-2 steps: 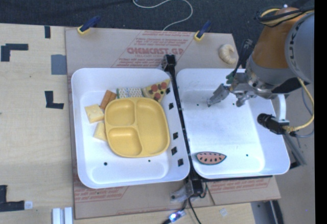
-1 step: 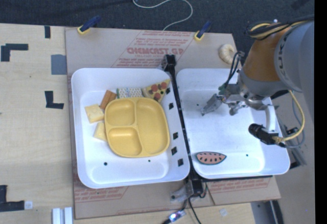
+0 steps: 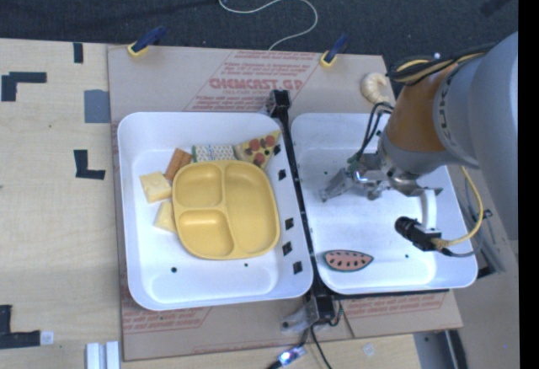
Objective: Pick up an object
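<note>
Grey and bulky, with its orange band, the robot arm (image 3: pixel 455 119) loomed closest to the lens, leaning over the right-hand shallow white plastic bin (image 3: pixel 446 275). Beside it, the left-hand white bin (image 3: pixel 135 190) held a yellow divided plastic tray (image 3: pixel 226 209) among small toy food pieces. The pincer (image 3: pixel 341 184) hung low over bare floor in the right bin, gripping nothing; whether its jaws were parted could not be told. A small red watermelon-slice toy (image 3: pixel 348 259) lay nearby, toward the front wall. Judged as the approach step; next, shift over the slice and descend.

Two white bins (image 3: pixel 135 216) sit on a cardboard sheet (image 3: pixel 244 81), fastened by two clamps (image 3: pixel 146 40).
</note>
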Tool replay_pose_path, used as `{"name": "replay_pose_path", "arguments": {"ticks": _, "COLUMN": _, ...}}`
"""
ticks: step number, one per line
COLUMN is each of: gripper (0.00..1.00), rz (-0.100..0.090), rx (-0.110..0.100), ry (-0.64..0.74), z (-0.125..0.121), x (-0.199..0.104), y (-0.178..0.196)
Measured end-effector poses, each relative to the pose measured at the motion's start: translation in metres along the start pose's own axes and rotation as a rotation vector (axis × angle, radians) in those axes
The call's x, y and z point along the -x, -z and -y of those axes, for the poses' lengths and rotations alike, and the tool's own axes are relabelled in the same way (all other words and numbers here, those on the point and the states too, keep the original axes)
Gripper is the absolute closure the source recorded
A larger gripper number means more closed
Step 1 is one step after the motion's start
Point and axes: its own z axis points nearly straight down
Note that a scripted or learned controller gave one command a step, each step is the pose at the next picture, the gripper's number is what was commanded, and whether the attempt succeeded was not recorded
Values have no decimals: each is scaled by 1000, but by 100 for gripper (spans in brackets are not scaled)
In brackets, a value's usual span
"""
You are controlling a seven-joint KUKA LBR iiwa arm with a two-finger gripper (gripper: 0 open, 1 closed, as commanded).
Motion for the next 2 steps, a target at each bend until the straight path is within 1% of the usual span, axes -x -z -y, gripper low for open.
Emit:
{"name": "replay_pose_path", "arguments": {"ticks": 1, "gripper": 100, "rz": 0, "rx": 2, "ry": 0, "z": -1, "x": 0, "y": 13}}
{"name": "replay_pose_path", "arguments": {"ticks": 2, "gripper": 100, "rz": -1, "rx": 5, "ry": 0, "z": -4, "x": -5, "y": 75}}
